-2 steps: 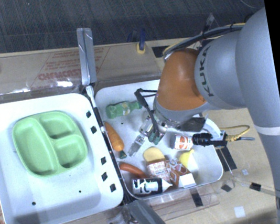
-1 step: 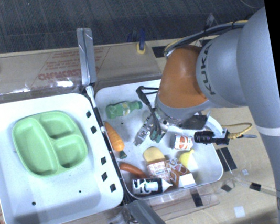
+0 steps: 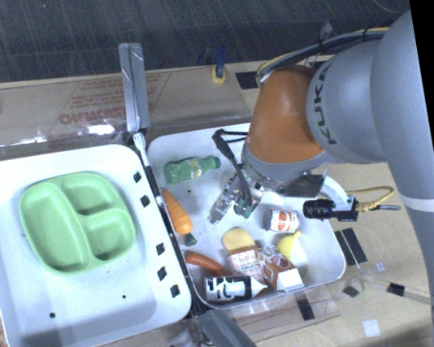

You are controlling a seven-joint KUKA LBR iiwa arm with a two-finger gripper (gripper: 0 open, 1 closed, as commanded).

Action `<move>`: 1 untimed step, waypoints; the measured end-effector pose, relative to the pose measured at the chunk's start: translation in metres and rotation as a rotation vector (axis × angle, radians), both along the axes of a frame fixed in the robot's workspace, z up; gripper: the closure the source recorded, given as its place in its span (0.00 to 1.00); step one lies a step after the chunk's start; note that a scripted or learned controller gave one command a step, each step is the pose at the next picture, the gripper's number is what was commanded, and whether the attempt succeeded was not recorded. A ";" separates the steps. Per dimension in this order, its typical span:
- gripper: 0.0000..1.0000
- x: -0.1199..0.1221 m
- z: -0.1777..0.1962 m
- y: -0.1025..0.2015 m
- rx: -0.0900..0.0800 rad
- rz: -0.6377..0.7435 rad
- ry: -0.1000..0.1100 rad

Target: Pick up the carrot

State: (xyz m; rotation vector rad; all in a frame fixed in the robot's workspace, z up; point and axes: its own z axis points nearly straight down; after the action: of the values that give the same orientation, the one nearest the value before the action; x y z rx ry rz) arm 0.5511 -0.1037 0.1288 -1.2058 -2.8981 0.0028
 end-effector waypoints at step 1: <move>0.00 0.000 0.000 0.000 0.000 0.000 0.000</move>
State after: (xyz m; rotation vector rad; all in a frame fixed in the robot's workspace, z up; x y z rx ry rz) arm 0.5512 -0.1036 0.1288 -1.2059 -2.8982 0.0028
